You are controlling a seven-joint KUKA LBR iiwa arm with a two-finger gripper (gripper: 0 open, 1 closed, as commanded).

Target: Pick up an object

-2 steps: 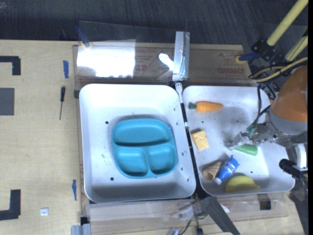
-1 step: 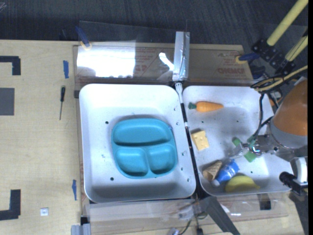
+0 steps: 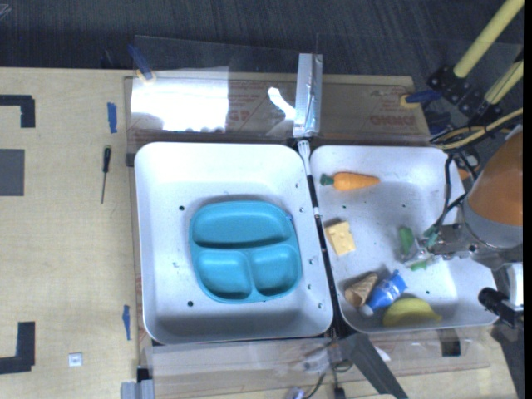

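Note:
The right bin [image 3: 432, 160] holds an orange carrot [image 3: 352, 181] at the back, a yellow cheese block [image 3: 340, 238] near its left wall, and a small green piece [image 3: 406, 239] in the middle. At the front lie a brown bread-like chunk [image 3: 362, 289], a blue and white tube [image 3: 385, 293] and a yellow fruit [image 3: 410, 311]. My gripper [image 3: 432, 246] reaches in from the right, low over the bin, right beside the green piece. A second green bit [image 3: 420, 263] shows just below the gripper tip. I see nothing lifted off the bin floor.
The left bin [image 3: 158, 173] holds a blue divided tray [image 3: 244, 249]. A clear plastic sheet and a metal post [image 3: 307, 94] stand behind the bins. Yellow rods and cables [image 3: 478, 98] crowd the upper right. The orange-banded arm [image 3: 503, 189] covers the right bin's right wall.

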